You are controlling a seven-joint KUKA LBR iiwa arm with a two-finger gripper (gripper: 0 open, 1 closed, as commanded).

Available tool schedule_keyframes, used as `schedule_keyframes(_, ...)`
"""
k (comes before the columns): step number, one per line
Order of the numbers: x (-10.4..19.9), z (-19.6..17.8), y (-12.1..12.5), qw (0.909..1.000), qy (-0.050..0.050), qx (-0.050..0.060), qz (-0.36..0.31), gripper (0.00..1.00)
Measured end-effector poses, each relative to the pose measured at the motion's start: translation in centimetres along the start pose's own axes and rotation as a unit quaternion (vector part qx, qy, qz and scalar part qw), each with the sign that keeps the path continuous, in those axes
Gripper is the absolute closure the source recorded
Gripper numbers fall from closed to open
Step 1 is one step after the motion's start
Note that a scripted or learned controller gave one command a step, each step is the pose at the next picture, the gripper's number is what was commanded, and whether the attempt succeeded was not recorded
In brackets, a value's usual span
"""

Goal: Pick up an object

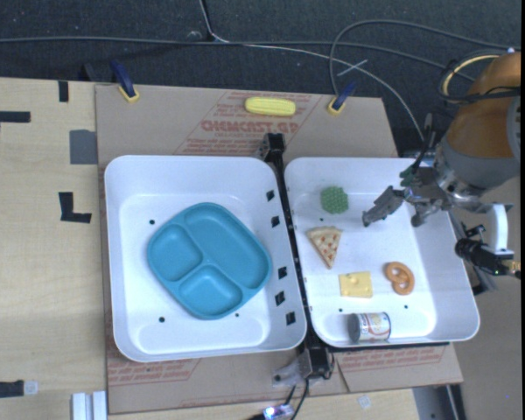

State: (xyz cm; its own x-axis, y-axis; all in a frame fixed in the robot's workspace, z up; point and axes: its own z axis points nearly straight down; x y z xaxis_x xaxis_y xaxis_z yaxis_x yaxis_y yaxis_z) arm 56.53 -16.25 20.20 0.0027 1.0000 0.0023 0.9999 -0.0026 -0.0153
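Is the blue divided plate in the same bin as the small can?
No. The blue plate lies in the left bin, while the can lies in the right bin.

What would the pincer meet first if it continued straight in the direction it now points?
The pincer points toward the view's left and slightly down. Going straight on, it would probably meet the pizza slice first, with the green broccoli piece just above that line. Its height is unclear.
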Motion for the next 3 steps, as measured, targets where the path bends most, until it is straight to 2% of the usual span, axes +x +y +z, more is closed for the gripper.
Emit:
schedule_keyframes(1, 0.0, -0.8, 0.3, 1.0, -0.001, -0.007, -0.002, 0.0)
schedule_keyframes(2, -0.1, 3.6, -0.2, 1.0, -0.001, -0.005, -0.002, 0.0)
schedule_keyframes(3, -0.2, 8.9, 0.8, 1.0, -0.001, -0.005, -0.002, 0.0)
